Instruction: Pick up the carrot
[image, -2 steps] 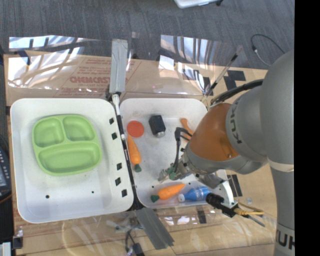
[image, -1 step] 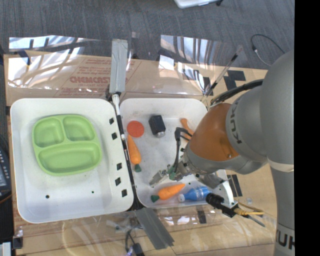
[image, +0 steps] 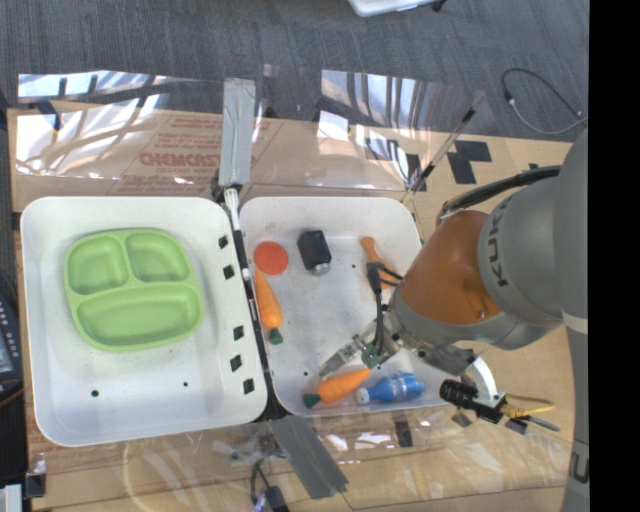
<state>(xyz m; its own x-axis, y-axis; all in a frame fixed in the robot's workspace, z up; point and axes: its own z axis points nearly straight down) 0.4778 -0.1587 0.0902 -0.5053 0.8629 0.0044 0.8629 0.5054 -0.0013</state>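
Note:
Two carrots lie in the right bin (image: 330, 205). One carrot (image: 267, 303) rests along the bin's left wall, green end toward the front. The other carrot (image: 341, 384) lies near the front wall, green tip pointing left. My gripper (image: 358, 356) hangs just above and behind this front carrot, with its fingers spread and nothing between them. The carrot lies on the bin floor, apart from the fingers. The grey arm and its orange band (image: 450, 280) cover the bin's right side.
A blue and white bottle (image: 392, 388) lies right beside the front carrot. A red disc (image: 270, 258) and a black block (image: 314, 250) sit at the back of the right bin, with an orange piece (image: 370, 247) near the arm. The left bin holds a green divided plate (image: 132, 288).

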